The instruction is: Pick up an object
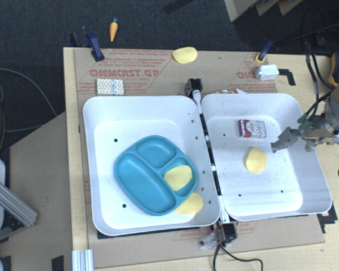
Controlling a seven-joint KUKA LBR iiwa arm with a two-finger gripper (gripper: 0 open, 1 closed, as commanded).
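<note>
The gripper is reaching in from the right, hanging over the right side of the right bin. One grey finger is slanting down and to the left; whether the fingers are apart or together I cannot tell, and nothing is showing between them. The tip is sitting just to the right of a yellow lump and apart from it.

The yellow lump is lying near the middle of the right bin, roundish, with its slightly longer side running roughly up and down the view. Above it, a small red and white packet is lying flat, its long side running left to right.

In the left bin a blue divided plate is sitting at a slant, its long axis running from upper right to lower left. A yellow piece is resting in the plate's right compartment, and another yellow piece is lying just beside the plate's lower right edge, touching it.

Both bins are standing on a cardboard sheet with red printing. On that sheet a yellow disc is lying near the top edge, a small patterned square at upper left, and a white block at upper right. Blue clamps are gripping the sheet's top edge. Dark carpet is covering the floor around the bench, with a small orange carrot toy lying on it.
</note>
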